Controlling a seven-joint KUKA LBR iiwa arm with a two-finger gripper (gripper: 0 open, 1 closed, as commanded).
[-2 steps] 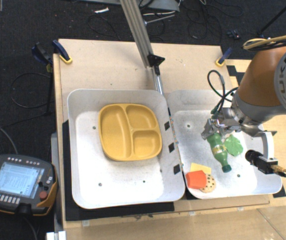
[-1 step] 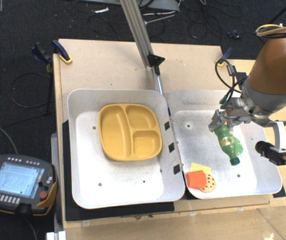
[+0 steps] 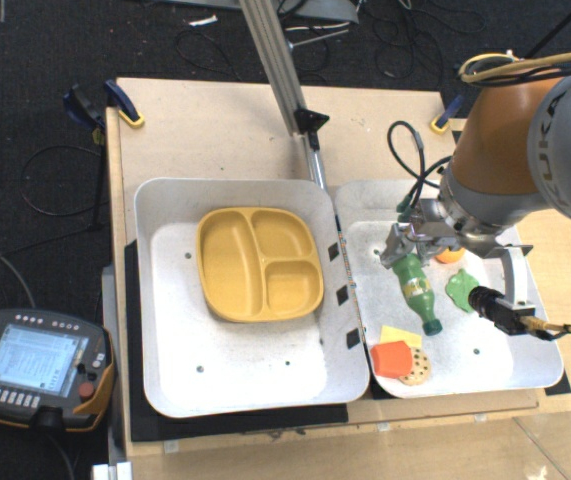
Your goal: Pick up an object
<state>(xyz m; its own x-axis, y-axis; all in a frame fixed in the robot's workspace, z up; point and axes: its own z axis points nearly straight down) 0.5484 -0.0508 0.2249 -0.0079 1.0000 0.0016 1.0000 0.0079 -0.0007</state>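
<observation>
Camera view: gripper low in right bin, over neck end of green bottle — grip state unclear. Nearby: green piece, orange ball, red block, cookie — yellow tray left.

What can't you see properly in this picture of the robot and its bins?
- Gripper: the wrist above covers its fingers, so open or shut is unclear.
- Green bottle: its upper end sits under the gripper; touching or not is unclear.
- Orange thing: mostly hidden behind the arm.
- Cookie: partly tucked under the red block.
</observation>
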